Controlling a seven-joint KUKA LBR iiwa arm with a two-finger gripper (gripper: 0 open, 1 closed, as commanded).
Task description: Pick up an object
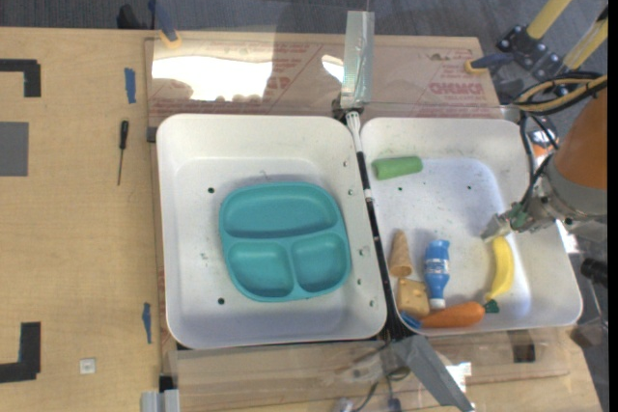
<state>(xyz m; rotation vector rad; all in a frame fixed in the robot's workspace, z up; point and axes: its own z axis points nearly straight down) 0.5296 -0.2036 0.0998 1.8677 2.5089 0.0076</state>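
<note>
In the right bin [541, 304], the banana [499, 267] lies just below the tool [515, 219], grip unclear.

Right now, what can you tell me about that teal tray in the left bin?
The teal tray is a rounded, divided plate, plastic by its look, with one long compartment at the far side and two smaller ones nearer the camera. It lies flat, slightly turned, near the middle of the left bin, with nothing in its compartments and nothing else touching it.

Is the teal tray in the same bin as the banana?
No, the teal tray lies in the left bin; the banana lies in the right bin.
</note>
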